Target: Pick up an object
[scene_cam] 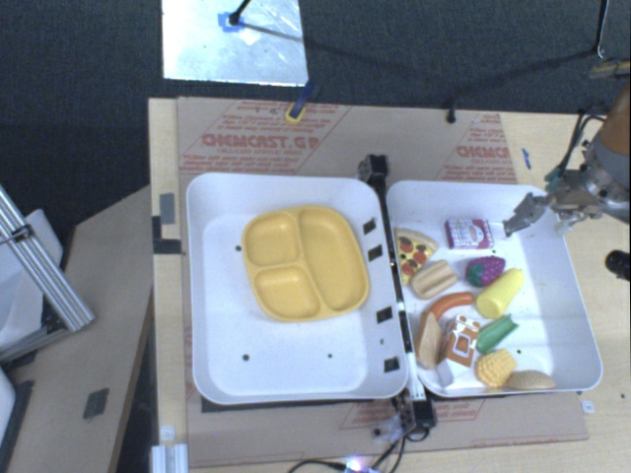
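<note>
The right bin (572, 294) holds several toy foods: a pizza slice (415, 249), a pink packet (467, 233), purple grapes (484, 268), a yellow lemon-like piece (500, 292), a hot dog (432, 279), a green vegetable (496, 330) and a corn cob (495, 368). My gripper (544, 215) hangs over this bin's back right corner, just right of the pink packet. It is open, with one fingertip (519, 218) pointing left and nothing between the fingers.
A yellow three-part plate (301, 262) lies in the left bin (212, 294). A black divider (389, 284) runs between the bins. A bread slice (429, 340), an orange-white box (460, 341) and a tan roll (530, 379) crowd the right bin's front.
</note>
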Controlling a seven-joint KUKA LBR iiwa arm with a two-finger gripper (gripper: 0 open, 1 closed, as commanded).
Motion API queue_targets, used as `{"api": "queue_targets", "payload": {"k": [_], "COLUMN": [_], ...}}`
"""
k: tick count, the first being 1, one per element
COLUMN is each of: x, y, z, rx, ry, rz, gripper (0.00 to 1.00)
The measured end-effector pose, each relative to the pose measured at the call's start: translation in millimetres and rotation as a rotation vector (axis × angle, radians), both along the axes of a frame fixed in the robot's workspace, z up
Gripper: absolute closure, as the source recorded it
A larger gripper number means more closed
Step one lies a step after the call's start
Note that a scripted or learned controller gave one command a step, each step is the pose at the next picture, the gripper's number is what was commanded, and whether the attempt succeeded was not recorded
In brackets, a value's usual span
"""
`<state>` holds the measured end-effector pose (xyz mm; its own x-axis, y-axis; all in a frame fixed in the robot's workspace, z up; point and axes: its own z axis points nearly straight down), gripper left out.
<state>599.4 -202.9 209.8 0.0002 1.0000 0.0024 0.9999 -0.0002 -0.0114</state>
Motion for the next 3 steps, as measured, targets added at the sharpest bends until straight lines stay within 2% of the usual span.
{"api": "queue_targets", "payload": {"k": [1,3], "x": [3,19], "y": [1,2], "z": [9,-93], "rx": [-0.003,-0.003], "ry": [-0.013,-0.011], "rz": [0.004,0.007], "gripper": [0.00,0.00]}}
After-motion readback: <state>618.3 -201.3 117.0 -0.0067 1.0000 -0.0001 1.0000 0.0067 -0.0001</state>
